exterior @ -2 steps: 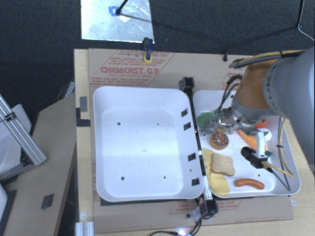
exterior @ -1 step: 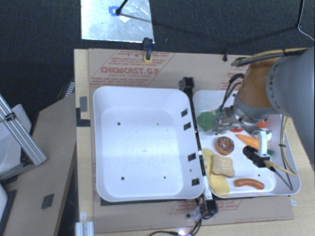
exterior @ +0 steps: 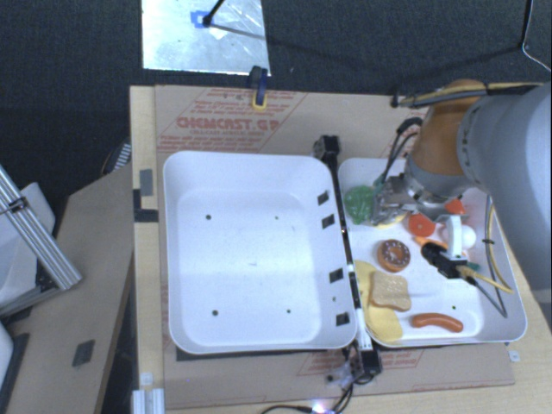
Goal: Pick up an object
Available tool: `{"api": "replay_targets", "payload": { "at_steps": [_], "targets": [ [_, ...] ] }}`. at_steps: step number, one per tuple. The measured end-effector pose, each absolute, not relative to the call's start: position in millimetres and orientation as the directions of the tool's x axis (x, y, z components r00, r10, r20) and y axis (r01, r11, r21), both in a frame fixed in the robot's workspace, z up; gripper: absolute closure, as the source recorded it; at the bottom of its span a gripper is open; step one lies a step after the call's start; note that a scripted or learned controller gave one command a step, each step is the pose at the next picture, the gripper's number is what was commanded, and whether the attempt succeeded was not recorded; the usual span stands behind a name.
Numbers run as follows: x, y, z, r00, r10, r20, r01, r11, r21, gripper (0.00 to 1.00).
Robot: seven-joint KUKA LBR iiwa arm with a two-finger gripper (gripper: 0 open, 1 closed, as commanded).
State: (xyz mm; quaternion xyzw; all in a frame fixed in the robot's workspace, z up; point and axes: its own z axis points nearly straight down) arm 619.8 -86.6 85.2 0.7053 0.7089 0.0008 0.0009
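Camera view: you see the gripper point(exterior: 390, 203) lowered into the right bin point(exterior: 509, 317) beside the green object point(exterior: 359, 203), finger state impossible to tell, nothing visibly lifted, so grasp and raise remain, you may judge.

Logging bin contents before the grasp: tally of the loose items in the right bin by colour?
Green: 1, the green item
Orange: 1, the orange round piece
Brown: 2, the donut and the bread slice
Yellow: 1, the yellow piece
Red-brown: 1, the sausage
Total: 6
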Motion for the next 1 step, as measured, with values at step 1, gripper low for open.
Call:
{"api": "replay_targets", "payload": {
  "at_steps": [1],
  "targets": [
    [591.2,-87.4,84.1,-0.001,1.0,0.0,1.0,0.001,-0.002,1.0]
  ]
}}
